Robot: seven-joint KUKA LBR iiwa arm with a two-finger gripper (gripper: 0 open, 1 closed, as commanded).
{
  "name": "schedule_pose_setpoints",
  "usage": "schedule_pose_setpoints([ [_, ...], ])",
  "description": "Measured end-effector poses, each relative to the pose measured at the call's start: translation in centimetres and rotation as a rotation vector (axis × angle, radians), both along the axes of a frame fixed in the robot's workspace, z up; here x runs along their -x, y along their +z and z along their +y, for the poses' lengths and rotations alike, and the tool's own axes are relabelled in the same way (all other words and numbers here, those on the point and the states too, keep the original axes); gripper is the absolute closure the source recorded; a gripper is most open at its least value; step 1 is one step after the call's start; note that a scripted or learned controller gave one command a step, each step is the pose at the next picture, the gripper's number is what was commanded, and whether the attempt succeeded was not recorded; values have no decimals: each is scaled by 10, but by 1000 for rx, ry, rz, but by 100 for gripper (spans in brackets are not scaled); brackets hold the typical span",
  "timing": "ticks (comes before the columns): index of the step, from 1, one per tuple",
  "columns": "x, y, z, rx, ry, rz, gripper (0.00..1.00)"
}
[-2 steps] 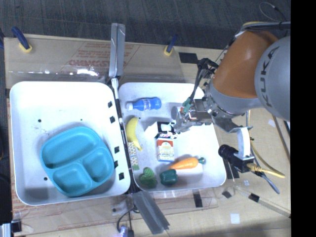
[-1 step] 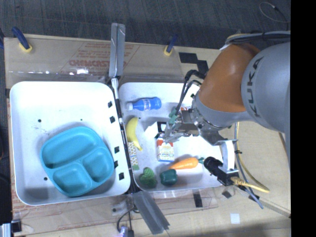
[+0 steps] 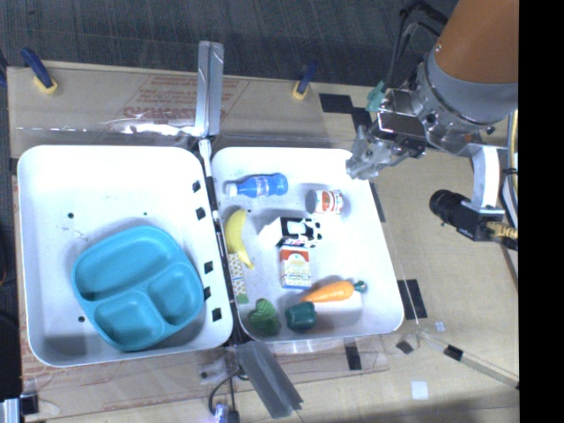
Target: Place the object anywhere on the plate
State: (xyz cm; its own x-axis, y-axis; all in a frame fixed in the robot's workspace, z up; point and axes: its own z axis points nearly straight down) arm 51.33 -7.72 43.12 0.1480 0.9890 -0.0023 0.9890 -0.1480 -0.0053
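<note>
Gripper (image 3: 362,164): above right bin's (image 3: 381,263) far right corner, finger state cannot be told. Blue plate (image 3: 137,286): left bin (image 3: 44,236). Banana (image 3: 236,234), carrot (image 3: 330,293): right bin.

Tan bench (image 3: 441,263), two white bins side by side on it: the left bin (image 3: 44,183) and the right bin (image 3: 379,263), walls touching at the middle. Blue clamps (image 3: 39,70) grip the far edge (one at the far-left corner), and black tape strips (image 3: 412,298) mark the right side.
</note>
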Motion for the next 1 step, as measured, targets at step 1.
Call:
schedule_pose_setpoints([
  [1,-25,1,-123,1,-133,2,100],
])
